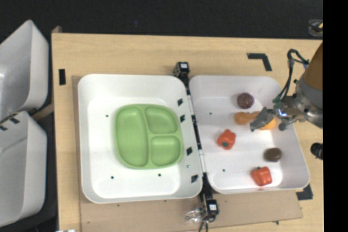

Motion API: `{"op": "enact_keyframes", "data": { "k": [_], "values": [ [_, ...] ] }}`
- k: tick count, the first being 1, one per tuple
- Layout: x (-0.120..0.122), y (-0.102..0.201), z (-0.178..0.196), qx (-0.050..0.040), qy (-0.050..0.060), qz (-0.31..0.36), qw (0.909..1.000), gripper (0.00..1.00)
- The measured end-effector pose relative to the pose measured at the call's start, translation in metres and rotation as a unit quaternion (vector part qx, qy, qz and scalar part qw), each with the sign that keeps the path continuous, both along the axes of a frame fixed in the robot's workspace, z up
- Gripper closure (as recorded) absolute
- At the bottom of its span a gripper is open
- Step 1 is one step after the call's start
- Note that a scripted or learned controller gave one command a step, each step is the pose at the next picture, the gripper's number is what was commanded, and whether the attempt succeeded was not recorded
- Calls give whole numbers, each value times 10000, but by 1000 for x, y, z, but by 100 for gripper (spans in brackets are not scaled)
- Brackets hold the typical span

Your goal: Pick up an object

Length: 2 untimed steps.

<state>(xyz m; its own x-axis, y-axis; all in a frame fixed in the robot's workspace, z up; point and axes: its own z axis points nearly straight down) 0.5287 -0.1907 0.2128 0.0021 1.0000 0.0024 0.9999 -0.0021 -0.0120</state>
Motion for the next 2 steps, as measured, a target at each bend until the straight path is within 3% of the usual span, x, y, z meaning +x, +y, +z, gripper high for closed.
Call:
{"op": "enact_keyframes", "data": {
  "k": [1, 2],
  "values": [
    [3, 0, 7, -15, -63, 17, 10000, 0],
    [5, 9, -45, -15, -45, 11, 10000, 0]
  ]
}}
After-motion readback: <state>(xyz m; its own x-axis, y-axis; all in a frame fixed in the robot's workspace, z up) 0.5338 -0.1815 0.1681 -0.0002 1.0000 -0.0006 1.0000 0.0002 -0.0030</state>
